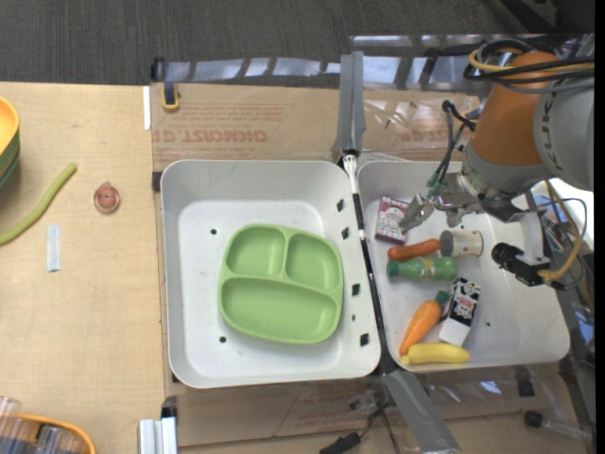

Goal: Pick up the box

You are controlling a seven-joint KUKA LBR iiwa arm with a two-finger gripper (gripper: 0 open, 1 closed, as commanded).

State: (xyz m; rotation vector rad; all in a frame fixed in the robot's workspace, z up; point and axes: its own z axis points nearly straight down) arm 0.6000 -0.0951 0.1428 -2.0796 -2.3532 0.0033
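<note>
The table (85, 329) is light wood, with brown cardboard under two white bins and dark carpet behind. The box (392, 219) lies in the right bin (529, 334), top left. The gripper (427, 206) hangs open just beside it.

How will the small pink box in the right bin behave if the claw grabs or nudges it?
The pink box looks like thin printed carton, so probably light and crushable. Flat faces suggest sliding rather than rolling. The claw is beside it, and the carrot just below may get bumped.
</note>
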